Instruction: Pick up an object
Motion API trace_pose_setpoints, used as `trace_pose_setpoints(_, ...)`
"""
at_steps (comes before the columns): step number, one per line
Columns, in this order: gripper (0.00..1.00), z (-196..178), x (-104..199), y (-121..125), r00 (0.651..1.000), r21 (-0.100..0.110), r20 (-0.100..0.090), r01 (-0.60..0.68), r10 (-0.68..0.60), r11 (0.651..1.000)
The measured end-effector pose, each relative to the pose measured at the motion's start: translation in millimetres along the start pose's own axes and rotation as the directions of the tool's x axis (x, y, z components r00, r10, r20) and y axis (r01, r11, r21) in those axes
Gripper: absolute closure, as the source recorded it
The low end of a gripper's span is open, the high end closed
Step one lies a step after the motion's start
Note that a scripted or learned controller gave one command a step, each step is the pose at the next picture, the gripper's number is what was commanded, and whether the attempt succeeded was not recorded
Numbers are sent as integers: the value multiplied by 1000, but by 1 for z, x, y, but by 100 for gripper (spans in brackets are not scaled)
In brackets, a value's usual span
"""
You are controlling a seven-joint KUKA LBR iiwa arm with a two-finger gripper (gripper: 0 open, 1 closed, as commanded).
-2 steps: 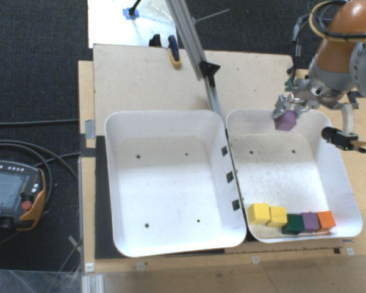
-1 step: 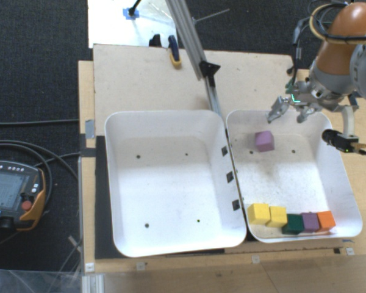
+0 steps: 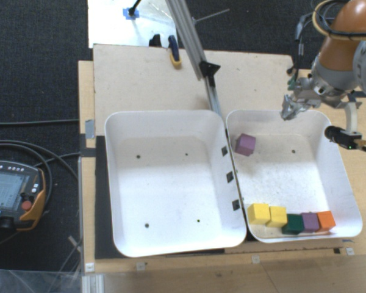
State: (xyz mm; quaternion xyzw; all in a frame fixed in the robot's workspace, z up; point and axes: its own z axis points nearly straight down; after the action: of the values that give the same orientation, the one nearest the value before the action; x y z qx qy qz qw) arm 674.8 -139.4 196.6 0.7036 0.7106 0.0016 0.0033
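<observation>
So the gripper [image 3: 291, 112] is hanging over the far rim of the right bin [image 3: 344, 182], up near its back edge, with the grey arm and its orange band [image 3: 349, 35] reaching in from the right. Honestly can't tell how the gripper is set from this angle, it's just a small metallic blob pointing down, and nothing is showing in it.

The purple cube [image 3: 245, 144] is sitting alone in the right bin, close to the wall it shares with the left bin [image 3: 119, 163], tilted a bit, well apart from the gripper. Along the near edge of that same bin there's a row of blocks lying side by side: two yellow cubes [image 3: 259, 213] [image 3: 277, 216], a dark green block [image 3: 293, 224], a smaller purple block [image 3: 310, 221] and an orange block [image 3: 326, 220].

Off the bench on the left, a teach pendant [image 3: 12, 194] is lying on the dark floor with its cable trailing away.
</observation>
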Motion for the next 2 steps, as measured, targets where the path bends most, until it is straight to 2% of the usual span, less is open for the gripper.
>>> trace_pose_setpoints(1, 100, -41, 72, 10, 1000, -1, -5, 3, -3, 1000)
trace_pose_setpoints(2, 0, -39, 67, 8, 1000, 3, -2, -4, 4, 1000)
